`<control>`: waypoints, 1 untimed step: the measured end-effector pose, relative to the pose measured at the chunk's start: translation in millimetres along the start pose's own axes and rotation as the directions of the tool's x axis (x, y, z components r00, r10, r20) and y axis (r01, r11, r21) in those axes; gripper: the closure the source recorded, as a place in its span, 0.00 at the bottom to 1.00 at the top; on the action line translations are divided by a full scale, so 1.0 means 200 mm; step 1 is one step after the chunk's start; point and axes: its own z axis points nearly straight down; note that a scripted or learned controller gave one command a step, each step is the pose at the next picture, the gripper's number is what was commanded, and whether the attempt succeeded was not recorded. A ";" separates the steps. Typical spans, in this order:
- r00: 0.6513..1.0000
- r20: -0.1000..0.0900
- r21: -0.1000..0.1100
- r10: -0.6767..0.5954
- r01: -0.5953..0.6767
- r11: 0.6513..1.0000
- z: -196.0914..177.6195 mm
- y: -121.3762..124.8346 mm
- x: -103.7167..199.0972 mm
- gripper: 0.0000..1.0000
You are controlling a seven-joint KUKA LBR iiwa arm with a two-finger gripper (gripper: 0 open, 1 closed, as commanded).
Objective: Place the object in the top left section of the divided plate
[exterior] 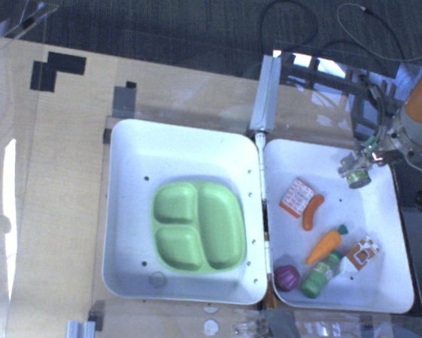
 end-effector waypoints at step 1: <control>0.999 -0.001 -0.001 -0.045 0.045 0.999 -0.31 0.05 0.48 1.00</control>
